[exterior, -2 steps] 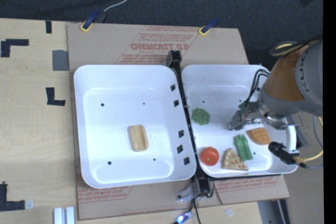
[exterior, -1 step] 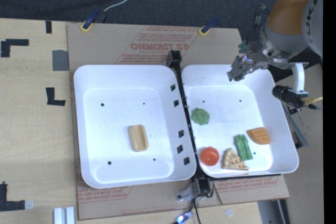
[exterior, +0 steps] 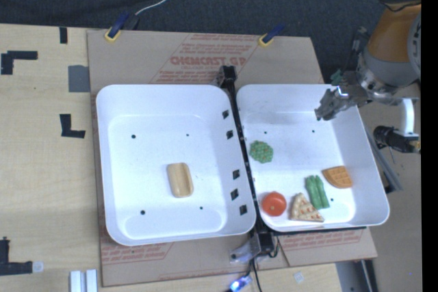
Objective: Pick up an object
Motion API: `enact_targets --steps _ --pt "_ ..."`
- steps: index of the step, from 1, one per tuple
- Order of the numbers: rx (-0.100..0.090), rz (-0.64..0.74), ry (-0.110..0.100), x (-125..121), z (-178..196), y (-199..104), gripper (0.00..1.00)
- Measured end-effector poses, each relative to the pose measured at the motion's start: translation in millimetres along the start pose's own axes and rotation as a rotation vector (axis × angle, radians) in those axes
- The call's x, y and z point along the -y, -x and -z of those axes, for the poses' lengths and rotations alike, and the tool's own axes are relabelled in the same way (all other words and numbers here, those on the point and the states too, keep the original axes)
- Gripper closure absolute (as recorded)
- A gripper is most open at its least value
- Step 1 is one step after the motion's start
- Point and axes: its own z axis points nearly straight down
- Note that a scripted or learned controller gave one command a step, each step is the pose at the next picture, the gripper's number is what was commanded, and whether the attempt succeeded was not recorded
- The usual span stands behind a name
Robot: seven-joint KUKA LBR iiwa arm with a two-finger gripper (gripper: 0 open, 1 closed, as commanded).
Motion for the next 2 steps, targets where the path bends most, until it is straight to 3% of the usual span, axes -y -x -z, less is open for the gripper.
enact_targets --steps 1,2 --pt "-0.003 -0.001 -0.004 51 -56 49 1.00" --pt "-0.004 0.002 -0.001 105 -51 47 1.00"
